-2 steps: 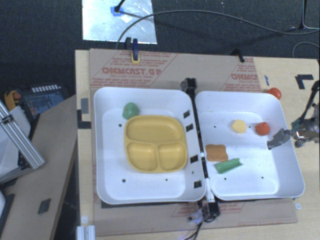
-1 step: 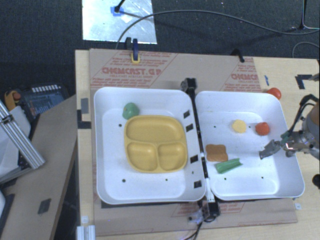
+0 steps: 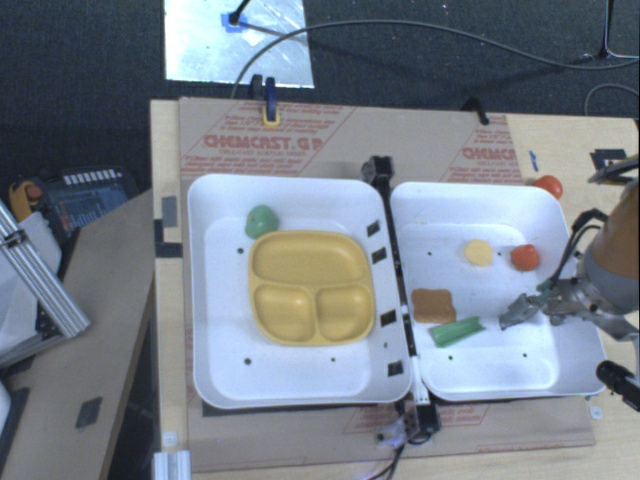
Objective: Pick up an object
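In the right bin (image 3: 480, 373) lie a brown flat piece (image 3: 433, 304), a green stick-shaped piece (image 3: 456, 331), a yellow round piece (image 3: 478, 253) and an orange-red ball (image 3: 525, 258). My gripper (image 3: 524, 309) reaches in from the right edge, low over the right bin's floor, a little to the right of the green piece and apart from it. Nothing shows between its fingertips. The left bin (image 3: 220, 368) bears a yellow divided plate (image 3: 310, 286) and a green round piece (image 3: 262, 220) at the plate's upper left.
A second orange-red ball (image 3: 548, 184) rests outside the right bin at its upper right corner. A black divider (image 3: 392, 278) runs between the bins. Cables cross the dark floor at the back, and a metal rail (image 3: 40, 278) stands at the left.
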{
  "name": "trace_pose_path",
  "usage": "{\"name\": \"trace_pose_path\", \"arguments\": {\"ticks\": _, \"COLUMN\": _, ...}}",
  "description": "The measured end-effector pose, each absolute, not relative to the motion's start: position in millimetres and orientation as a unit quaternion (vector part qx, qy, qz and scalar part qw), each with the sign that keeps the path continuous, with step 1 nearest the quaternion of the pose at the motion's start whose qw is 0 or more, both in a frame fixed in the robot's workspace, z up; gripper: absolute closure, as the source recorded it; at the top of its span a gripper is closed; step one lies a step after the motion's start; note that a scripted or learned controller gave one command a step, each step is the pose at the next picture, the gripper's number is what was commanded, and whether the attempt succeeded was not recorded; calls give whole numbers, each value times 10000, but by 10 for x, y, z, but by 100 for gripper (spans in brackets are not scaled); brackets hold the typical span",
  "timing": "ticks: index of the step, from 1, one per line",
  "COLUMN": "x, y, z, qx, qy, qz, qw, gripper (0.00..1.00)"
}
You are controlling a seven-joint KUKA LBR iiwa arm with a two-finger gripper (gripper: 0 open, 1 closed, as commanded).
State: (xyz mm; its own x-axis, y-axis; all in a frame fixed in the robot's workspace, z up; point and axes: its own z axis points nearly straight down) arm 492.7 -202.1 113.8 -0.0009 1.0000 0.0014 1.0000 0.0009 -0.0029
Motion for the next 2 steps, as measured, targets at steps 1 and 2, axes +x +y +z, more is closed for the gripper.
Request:
{"name": "trace_pose_path", "arguments": {"ticks": 1, "x": 4934, "y": -2017, "z": 833, "qx": -7068, "qy": -7074, "qz": -2, "qw": 3, "gripper": 0}}
{"name": "trace_pose_path", "arguments": {"ticks": 2, "x": 4946, "y": -2022, "z": 957, "qx": -7070, "qy": -7072, "qz": -9, "qw": -15, "gripper": 100}}
